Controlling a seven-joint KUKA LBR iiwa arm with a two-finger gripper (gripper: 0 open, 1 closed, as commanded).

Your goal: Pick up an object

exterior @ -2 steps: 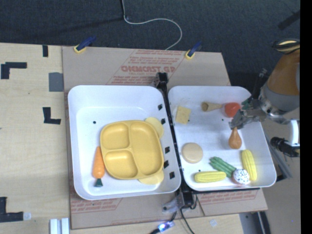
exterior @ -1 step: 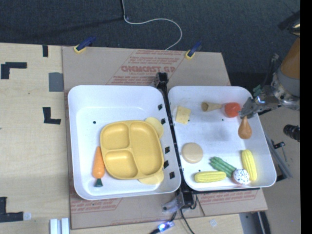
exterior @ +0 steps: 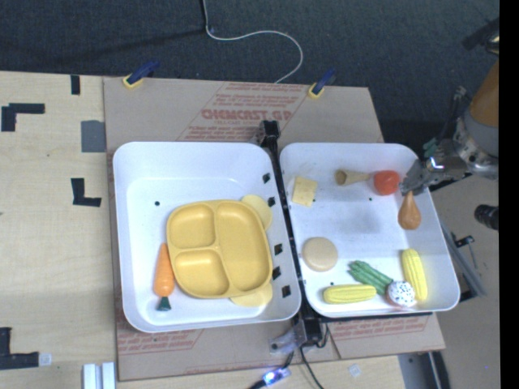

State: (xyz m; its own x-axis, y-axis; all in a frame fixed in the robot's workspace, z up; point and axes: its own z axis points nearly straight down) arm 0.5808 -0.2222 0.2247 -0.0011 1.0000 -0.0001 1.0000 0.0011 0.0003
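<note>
Two corn cobs (exterior: 414, 273) — one carrot (exterior: 163, 273)

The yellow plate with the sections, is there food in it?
Empty. The yellow plate shows three bare sections; the carrot lies beside it.

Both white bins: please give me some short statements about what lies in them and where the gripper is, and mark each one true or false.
1. The yellow divided plate lies in the left bin. True.
2. The carrot lies in the right bin. False: it lies in the left bin, beside the plate's left edge.
3. The gripper is at the right bin's right edge, near the red tomato. True.
4. Two corn cobs lie in the right bin. True: the second is near its right wall.
5. The round tan cookie rests on the plate. False: it lies on the right bin's floor.
</note>
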